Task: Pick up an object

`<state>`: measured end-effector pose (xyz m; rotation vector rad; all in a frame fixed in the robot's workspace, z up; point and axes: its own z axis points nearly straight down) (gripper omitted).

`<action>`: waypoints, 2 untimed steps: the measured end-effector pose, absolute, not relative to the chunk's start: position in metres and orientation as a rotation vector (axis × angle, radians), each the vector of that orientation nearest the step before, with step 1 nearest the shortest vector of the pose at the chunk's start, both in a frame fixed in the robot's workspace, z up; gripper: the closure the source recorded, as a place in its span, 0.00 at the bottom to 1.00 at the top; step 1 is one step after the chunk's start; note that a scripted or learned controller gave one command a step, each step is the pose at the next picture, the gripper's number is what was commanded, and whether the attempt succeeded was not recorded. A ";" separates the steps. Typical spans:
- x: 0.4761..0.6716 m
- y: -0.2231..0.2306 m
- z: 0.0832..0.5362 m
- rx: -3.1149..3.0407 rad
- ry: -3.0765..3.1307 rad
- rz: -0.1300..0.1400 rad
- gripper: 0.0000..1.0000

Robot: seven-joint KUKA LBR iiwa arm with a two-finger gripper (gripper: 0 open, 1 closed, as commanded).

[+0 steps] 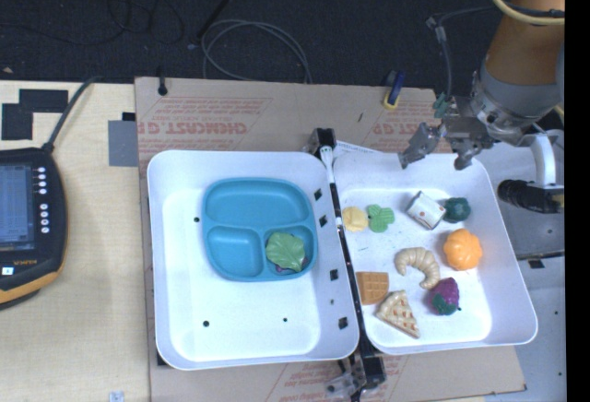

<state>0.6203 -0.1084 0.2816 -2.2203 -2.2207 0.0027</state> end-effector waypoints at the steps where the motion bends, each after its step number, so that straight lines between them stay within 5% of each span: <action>1: 0.622 -0.172 0.155 -2.220 -2.209 0.015 0.00; 2: 0.570 -0.210 0.083 -2.220 -2.214 0.007 0.00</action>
